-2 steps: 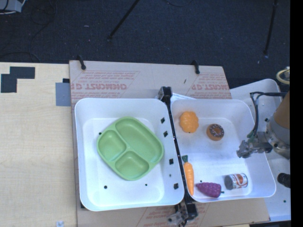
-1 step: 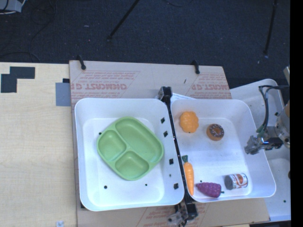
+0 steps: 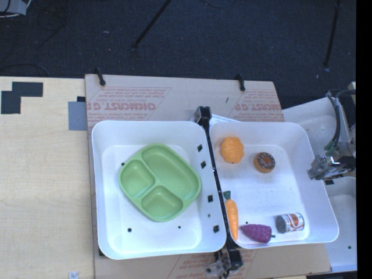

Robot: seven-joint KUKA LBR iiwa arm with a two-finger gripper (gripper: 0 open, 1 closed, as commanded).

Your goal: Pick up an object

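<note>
Claw (image 3: 330, 168): at the right edge of the scene, just outside the right bin's rim; whether its fingers are parted or closed cannot be told (too small and blurred).
Right bin (image 3: 317, 153): holds five objects, all apart from the claw.
Donut (image 3: 264, 162): nearest the claw, in the far half.
Orange (image 3: 232, 149): left of the donut.
Can (image 3: 290, 222): lying on its side near the front right corner.
Purple fruit (image 3: 256, 232): just left of the can.
Carrot (image 3: 232, 215): along the bin's left wall.
Left bin (image 3: 116, 237): carries a green divided plate (image 3: 160, 182).
Desk (image 3: 40, 185): pale wood, left of the bins.
</note>
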